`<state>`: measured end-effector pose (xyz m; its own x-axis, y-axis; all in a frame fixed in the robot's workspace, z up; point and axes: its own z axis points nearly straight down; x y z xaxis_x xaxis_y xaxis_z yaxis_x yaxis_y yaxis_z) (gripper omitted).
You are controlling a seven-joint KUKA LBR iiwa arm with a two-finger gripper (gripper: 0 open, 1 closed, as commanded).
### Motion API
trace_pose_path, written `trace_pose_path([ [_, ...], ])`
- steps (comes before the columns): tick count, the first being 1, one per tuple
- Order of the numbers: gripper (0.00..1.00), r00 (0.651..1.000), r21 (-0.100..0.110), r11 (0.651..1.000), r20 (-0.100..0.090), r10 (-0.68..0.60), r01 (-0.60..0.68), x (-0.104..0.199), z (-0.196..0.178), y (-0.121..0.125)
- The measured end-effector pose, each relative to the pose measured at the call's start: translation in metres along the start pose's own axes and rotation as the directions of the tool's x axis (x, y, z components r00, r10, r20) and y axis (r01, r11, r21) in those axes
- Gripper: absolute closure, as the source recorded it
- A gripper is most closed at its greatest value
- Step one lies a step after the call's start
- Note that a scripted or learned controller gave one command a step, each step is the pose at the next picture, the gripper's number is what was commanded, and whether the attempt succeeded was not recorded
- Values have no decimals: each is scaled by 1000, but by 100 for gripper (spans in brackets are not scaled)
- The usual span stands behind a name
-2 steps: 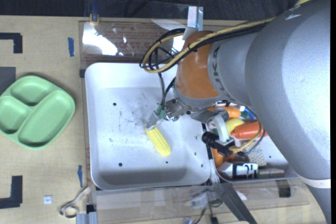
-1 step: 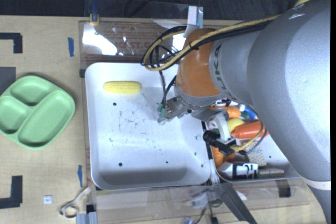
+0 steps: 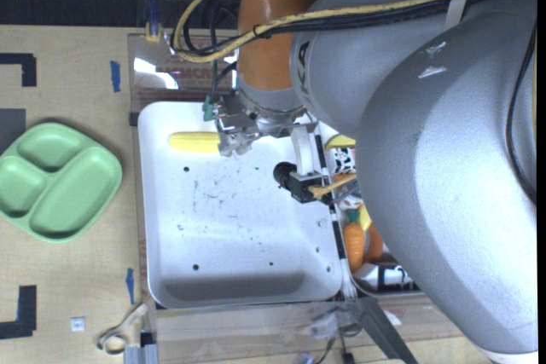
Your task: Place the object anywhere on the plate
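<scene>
Hovering at the far end of the white bin [image 3: 162, 209], my gripper [image 3: 232, 136] hangs right at one tip of the yellow corn cob [image 3: 194, 142], which lies flat on the bin floor, long axis running toward the bin's outer wall. Whether I am touching the cob or merely beside it cannot be made out from this slant, and how my gripper is set cannot be told either; nothing is visibly lifted. The green divided plate [image 3: 58, 181] sits on the bench well apart from the bin, beyond its outer wall, with three shallow compartments.

I judge the cob to be a light toy, rigid and probably smooth plastic, so it should not crush but could roll or squirt sideways if pinched near a tapered tip. The better hold, in my view, is across the middle of its length, squeezing the round sides, where it is thickest and balance is even. A grasp at the near tip risks the far end drooping or the cob pivoting out during the carry over the bin wall. More toys, a carrot [image 3: 353, 241] among them, crowd the neighbouring bin under my arm.
</scene>
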<state>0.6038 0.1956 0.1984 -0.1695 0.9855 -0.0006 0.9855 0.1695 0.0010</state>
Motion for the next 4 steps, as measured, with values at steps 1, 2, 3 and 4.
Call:
trace_pose_path([
  [1,100,985,-4,985,-5,170,-170,21,109,-78],
  [2,100,970,0,970,-1,-241,241,45,66,-93],
  [3,100,967,0,967,-1,-254,254,21,88,-29],
  [4,100,955,-6,955,0,-298,298,11,109,52],
])
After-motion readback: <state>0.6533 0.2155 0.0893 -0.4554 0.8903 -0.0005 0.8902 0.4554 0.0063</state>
